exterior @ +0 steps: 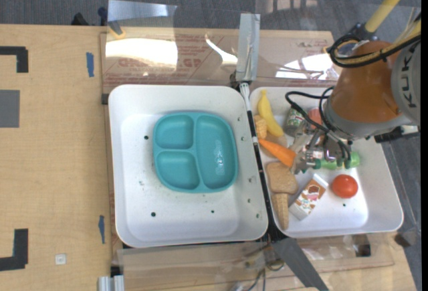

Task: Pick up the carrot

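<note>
The carrot (277, 151) is a small orange piece lying at a slant near the left wall of the right bin (381, 216), just below a yellow corn piece (260, 127). My gripper (309, 154) hangs low over the bin, directly to the right of the carrot's thick end and close to it. The grey wrist and its orange band cover the bin's upper right part. Nothing can be made out as lifted off the bin floor.
A banana (265, 109) lies above the corn. Below the carrot sit a tan cracker (281, 178), a cone (281, 210) and a small carton (307, 199). A red tomato (344, 186) and a green item (338, 162) lie to the right. The left bin (134, 209) holds a teal divided plate (196, 151).
</note>
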Robot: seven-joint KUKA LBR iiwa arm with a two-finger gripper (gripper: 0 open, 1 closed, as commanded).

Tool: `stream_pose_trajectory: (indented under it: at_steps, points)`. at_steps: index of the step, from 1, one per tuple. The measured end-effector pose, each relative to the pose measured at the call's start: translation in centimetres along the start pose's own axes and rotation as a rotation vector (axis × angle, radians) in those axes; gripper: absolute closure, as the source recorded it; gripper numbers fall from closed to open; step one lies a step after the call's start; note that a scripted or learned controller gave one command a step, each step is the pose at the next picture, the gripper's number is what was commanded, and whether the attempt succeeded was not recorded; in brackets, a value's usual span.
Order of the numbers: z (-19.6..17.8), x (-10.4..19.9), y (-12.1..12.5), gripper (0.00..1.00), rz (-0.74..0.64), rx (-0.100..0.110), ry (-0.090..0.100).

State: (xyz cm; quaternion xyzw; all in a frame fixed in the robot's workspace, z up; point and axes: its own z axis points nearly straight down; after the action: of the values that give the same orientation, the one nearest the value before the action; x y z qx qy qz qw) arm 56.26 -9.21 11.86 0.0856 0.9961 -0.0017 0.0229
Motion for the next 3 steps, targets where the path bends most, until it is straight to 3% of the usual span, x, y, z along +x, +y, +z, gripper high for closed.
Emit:
stream_pose_trajectory:
  at_steps: [1, 2, 3]
  points:
    - [-13.2, 3.9, 8.6, 1.00, 0.149, -0.002, 0.033]
    - [-12.8, 4.1, 8.3, 0.00, 0.154, 0.003, 0.042]
    - [-6.8, 6.1, 7.7, 0.00, 0.003, 0.000, 0.045]
